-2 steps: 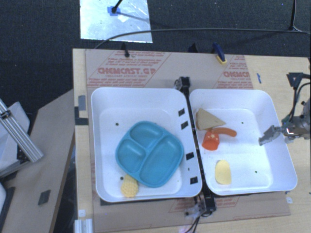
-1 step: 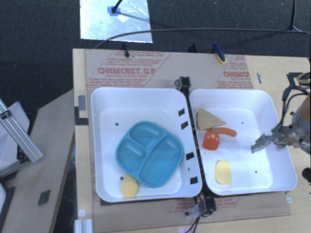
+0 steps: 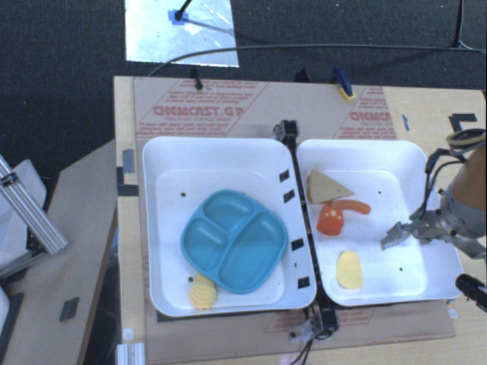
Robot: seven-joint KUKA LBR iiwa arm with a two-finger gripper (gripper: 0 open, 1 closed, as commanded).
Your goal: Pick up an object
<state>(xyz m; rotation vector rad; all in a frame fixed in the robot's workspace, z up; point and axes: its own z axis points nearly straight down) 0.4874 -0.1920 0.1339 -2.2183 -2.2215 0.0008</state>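
— Grey two-finger gripper [image 3: 394, 236]: open or closed?
— I cannot tell. It hangs inside the right shallow white plastic bin [image 3: 411, 154], near that bin's right wall
— And the objects?
— A pale yellow oval piece [image 3: 349, 269] lies at that bin's front; a red-orange chunk [image 3: 330, 220], a thin orange stick [image 3: 353, 206] and a tan wedge [image 3: 327, 186] lie by its left wall, all apart from the gripper

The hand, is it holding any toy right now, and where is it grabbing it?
No, nothing is held. The hand hovers in the right bin, apart from the yellow piece and the red pepper.
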